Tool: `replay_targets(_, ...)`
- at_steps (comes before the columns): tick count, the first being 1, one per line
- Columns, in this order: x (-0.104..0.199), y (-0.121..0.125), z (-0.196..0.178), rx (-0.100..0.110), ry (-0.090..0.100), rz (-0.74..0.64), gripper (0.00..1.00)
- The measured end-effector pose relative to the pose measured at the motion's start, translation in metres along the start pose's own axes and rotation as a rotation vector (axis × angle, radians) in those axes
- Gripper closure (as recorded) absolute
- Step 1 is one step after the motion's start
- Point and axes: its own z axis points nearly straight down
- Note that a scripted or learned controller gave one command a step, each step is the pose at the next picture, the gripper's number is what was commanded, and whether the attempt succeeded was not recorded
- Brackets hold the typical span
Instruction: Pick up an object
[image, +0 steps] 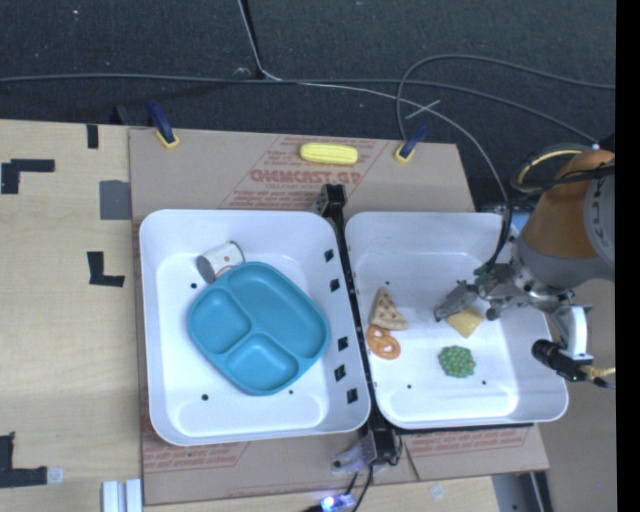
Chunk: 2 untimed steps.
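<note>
My gripper (468, 304) hovers over a pale yellow cheese wedge (465, 322) in the right bin (430, 400); I cannot tell its state. Cardboard (290, 180) underlies both bins, with dark carpet (120, 50) beyond.
</note>
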Motion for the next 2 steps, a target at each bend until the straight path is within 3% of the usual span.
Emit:
replay_targets(1,0.0,0.001,-0.013,-0.003,0.0,-0.001,1.0)
replay_targets(2,-0.004,0.004,-0.055,-0.006,-0.001,0.001,1.0)
